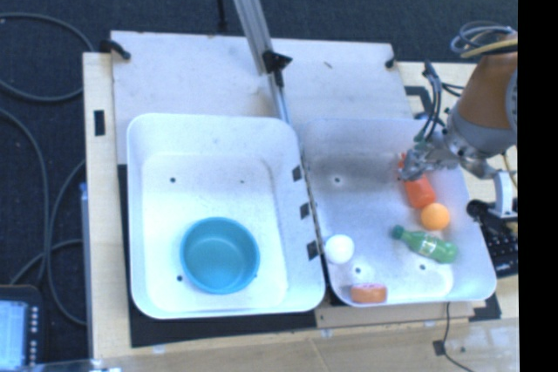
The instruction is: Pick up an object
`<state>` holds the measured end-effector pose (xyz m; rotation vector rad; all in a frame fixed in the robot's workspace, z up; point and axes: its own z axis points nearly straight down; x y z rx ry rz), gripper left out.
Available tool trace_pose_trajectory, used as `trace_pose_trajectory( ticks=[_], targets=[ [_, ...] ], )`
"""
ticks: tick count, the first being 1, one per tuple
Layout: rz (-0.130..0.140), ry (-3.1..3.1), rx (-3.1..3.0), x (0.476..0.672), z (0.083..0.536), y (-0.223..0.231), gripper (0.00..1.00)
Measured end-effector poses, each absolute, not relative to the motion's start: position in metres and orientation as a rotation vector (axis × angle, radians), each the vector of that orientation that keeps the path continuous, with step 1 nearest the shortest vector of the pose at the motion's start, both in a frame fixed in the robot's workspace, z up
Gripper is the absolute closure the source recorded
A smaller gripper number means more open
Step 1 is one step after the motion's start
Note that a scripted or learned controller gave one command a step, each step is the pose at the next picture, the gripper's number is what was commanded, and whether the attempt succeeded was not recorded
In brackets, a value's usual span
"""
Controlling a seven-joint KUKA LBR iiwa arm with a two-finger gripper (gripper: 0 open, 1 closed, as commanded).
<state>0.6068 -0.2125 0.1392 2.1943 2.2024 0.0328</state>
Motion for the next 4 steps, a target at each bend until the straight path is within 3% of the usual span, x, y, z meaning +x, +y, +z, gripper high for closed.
trace_pose_trajectory(
  ticks=[1, 2, 4],
  targets=[
    [0.008, 2.227, 2.211, 0.608, 0.189, -0.205, 1.0],
    [0.011, 2.226, 2.206, 0.61, 0.247, -0.206, 1.0],
    [-0.002, 2.229, 2.215, 0.584, 0.23, -0.1, 1.0]
  ],
)
